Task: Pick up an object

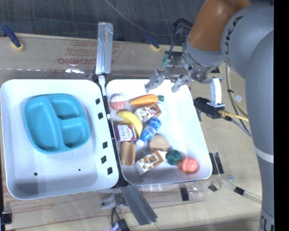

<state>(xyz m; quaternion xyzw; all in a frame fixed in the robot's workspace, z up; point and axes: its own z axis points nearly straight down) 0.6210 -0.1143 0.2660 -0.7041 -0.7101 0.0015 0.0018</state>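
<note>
Camera view from above shows the worktop (241, 186), pale wood toward the lower right, with a sheet of brown cardboard (62, 52) under the two white bins and a dark ribbed backdrop along the top of the frame. The left bin (14, 177) carries a turquoise divided tray (57, 121). The right bin (192, 129) has a heap of toy food down its left half: a carrot (144, 99) at the top, a cupcake (118, 101) beside it, a banana (131, 121) just below, a blue bottle (151, 128), a small carton (150, 161) near the bottom, and a red strawberry-like piece (188, 165) with a dark green lump (173, 157) touching it at lower right. The gripper (165, 83) hangs over the bin's upper edge, just above the carrot, fingers spread apart with nothing between them. Grey arm with its orange band (216, 18) fills the upper right. Blue clamps (12, 36) pin the cardboard at the upper left.
</note>
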